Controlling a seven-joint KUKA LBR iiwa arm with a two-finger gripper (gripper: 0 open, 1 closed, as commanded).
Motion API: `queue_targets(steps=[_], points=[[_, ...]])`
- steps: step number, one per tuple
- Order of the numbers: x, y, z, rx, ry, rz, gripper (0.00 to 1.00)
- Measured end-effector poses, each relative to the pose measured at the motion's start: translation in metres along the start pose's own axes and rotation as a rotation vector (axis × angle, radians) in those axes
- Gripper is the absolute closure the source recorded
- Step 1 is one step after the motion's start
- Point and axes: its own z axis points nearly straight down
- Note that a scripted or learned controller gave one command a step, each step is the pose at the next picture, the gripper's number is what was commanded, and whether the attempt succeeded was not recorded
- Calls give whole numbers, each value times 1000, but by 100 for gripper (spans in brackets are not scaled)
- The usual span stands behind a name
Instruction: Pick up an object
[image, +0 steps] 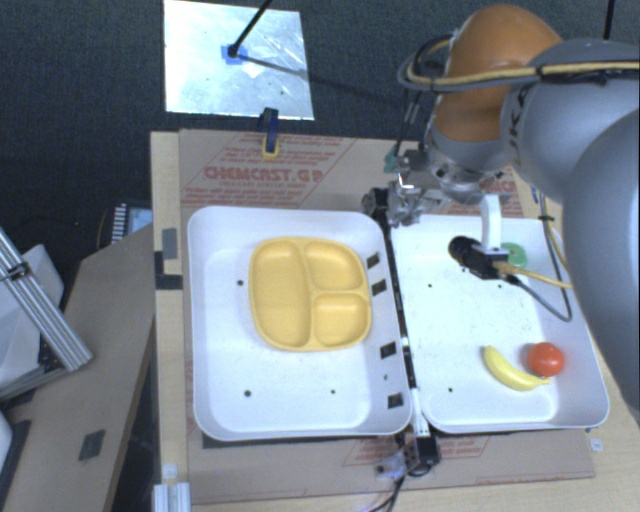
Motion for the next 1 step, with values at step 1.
queue_targets(steps=[1], points=[[50,2,-2,0,0,0,100]])
